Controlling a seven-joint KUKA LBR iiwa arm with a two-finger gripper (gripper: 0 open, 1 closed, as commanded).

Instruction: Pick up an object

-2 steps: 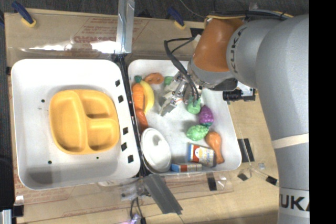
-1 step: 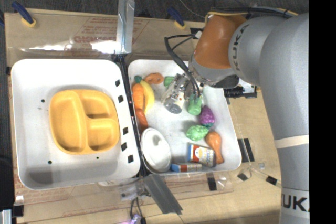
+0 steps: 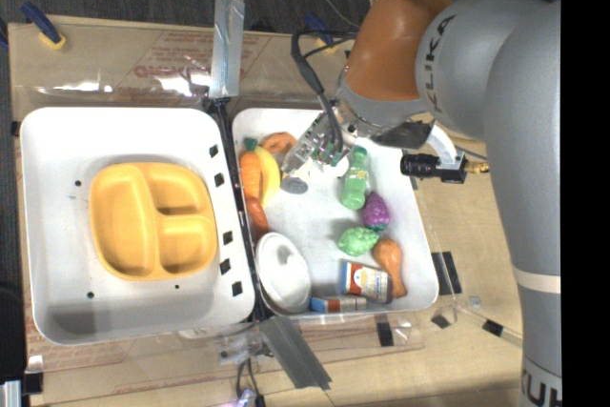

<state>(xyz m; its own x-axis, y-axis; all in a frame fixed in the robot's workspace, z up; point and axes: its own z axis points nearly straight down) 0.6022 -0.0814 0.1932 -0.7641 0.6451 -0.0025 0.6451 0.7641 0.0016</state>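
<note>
My gripper (image 3: 307, 159) hangs over the back left part of the right bin (image 3: 417, 234), below the arm's orange band. It is just right of a yellow banana-like toy (image 3: 269, 172) and an orange piece (image 3: 277, 143). A green bottle (image 3: 355, 180) lies close on its right. Further forward lie purple grapes (image 3: 376, 210), a green lump (image 3: 357, 240), a brown-orange drumstick (image 3: 389, 259) and a small labelled jar (image 3: 365, 281). I see nothing held in the gripper.
A white bowl (image 3: 282, 268) sits upside down in the right bin's front left corner, with a marker-like stick (image 3: 334, 304) beside it. An orange carrot shape (image 3: 250, 186) lies along the left wall. The left bin (image 3: 38, 205) holds a yellow divided tray (image 3: 152, 216).
</note>
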